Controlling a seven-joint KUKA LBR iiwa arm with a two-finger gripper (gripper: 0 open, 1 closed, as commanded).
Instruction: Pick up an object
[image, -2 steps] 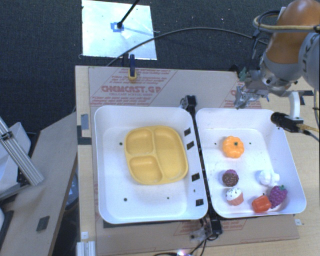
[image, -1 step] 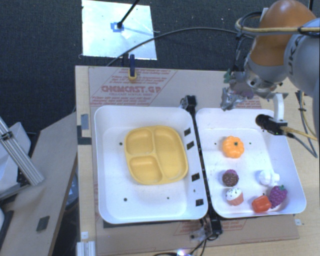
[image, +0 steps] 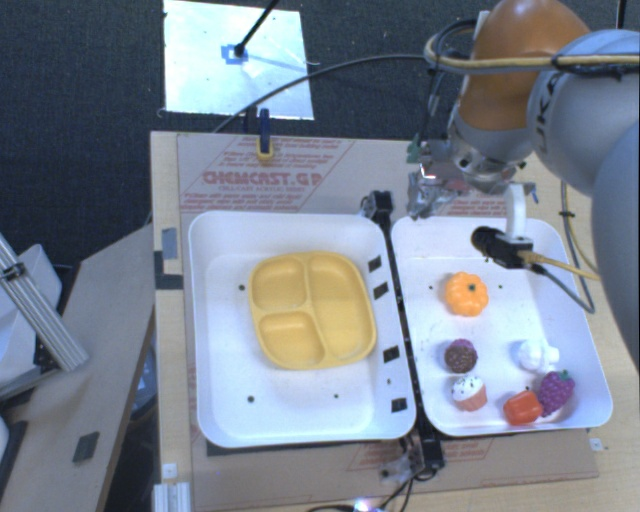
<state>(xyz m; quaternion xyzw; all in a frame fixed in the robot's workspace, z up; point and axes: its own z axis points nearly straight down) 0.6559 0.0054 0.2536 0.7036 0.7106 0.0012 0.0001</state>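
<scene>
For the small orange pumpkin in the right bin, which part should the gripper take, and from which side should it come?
Probably from straight above, closing across the round body of the pumpkin at its widest part. It sits upright, stem up, alone on the floor of the right bin, apart from the other toys nearer the camera, so the fingers have room on both sides. The gripper is above the bin's far edge.

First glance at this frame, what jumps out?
The yellow three-compartment plastic tray lies in the middle of the left white bin. In the right white bin, a small orange toy pumpkin sits apart from other toys, with the grey arm's gripper above the far rim.
</scene>
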